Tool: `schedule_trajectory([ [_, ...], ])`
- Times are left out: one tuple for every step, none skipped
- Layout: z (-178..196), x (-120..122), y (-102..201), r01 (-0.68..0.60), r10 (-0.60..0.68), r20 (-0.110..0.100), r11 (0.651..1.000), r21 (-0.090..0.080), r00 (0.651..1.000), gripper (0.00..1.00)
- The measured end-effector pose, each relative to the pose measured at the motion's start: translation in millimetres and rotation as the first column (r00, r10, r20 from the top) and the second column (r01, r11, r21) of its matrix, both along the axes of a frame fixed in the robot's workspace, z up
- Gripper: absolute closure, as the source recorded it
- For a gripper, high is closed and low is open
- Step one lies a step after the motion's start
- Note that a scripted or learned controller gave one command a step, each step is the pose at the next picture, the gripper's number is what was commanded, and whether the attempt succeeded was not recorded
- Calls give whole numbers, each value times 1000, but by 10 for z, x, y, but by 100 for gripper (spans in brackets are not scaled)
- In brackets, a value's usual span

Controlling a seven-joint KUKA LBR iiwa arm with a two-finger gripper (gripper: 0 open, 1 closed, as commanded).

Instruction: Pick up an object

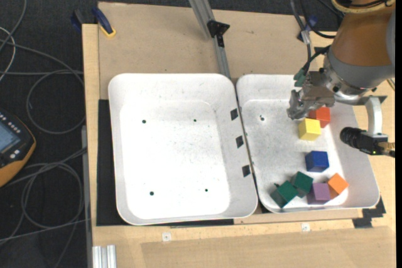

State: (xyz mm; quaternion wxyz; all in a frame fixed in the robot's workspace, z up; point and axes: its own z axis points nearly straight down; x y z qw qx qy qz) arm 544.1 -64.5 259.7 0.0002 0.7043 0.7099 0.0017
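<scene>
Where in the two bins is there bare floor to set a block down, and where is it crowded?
The left bin has bare floor from wall to wall. In the right bin, the strip along the divider, left of the yellow block and blue block, is free. Its near right corner is crowded: green blocks, purple block, orange block.

In the white right bin (270, 97), speckled dark, sit a yellow block (309, 128), a red-orange block (323, 115) beside it, then blue (317, 160), orange (338, 184), purple (321, 192) and two green blocks (294, 188).
</scene>
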Motion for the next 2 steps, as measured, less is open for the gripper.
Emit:
schedule_trajectory([
  [6,-20,542,1,-1,-3,1000,1,1000,100],
  [33,36,1061,1,-1,-2,1000,0,1000,100],
])
